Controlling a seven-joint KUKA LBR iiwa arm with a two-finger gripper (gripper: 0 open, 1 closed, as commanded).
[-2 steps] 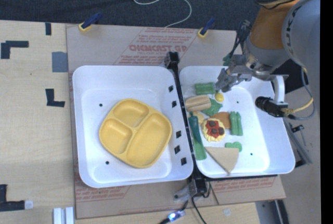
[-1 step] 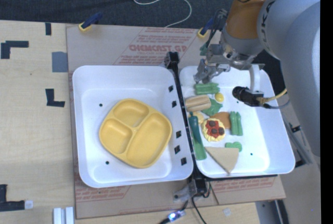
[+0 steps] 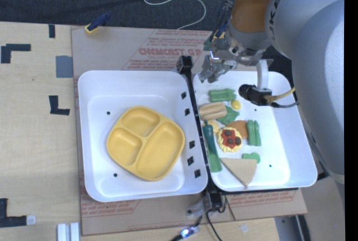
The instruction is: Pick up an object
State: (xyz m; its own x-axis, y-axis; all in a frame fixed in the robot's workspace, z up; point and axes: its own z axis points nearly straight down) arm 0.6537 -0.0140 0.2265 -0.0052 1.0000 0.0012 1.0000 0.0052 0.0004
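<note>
Camera view: one yellow tray, two white bins, one claw.

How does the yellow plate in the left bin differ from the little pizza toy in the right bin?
The yellow plate is plain, one colour, and split into three compartments; the pizza toy is yellow with red topping. The plate is far larger than the pizza. The plate lies alone in the left bin; the pizza sits crowded among other toy foods in the right bin. Both lie flat.

Plate in left bin; toy foods heaped in right bin; tool seemingly over its far-left corner.
</note>
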